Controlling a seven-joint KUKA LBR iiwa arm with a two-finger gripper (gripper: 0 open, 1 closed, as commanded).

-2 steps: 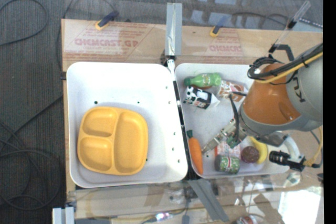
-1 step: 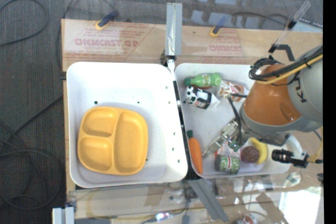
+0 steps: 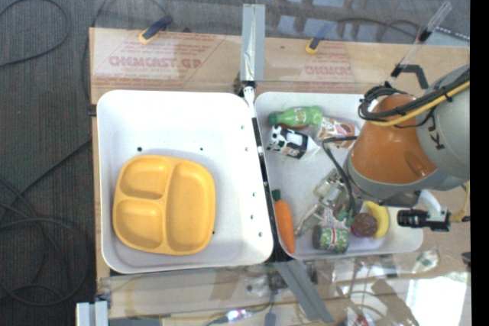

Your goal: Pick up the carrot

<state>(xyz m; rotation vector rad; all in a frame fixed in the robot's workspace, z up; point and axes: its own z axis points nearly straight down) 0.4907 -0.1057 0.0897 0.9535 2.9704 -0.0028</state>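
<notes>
- Grey carpet with loose black cables lies around the brown worktop point(image 3: 176, 61), which carries two white bins side by side.
- Down in the right bin point(image 3: 306, 100) hangs the tool point(image 3: 328, 198), under the arm's big orange band point(image 3: 393, 149). It sits low among the things, so I think it is set to grab. I cannot tell if it is released or clenched, because the picture is too small and crowded there.
- Just left of the tool lies the carrot point(image 3: 284, 225). It is long and orange, with a bit of green at its far end. It lies flat along the left wall of the right bin, at the near side. Nothing is gripping it that I can see.
- Near the tool sit a small can point(image 3: 331, 237) and a banana point(image 3: 380, 218) with a dark round thing beside it. They are close by, so the tool could bump them.
- Farther off lie a green bottle point(image 3: 299, 117) and a black and white toy point(image 3: 287, 141).
- A yellow tray point(image 3: 163, 204) rests in the left bin point(image 3: 176, 107), well apart from the carrot.
</notes>
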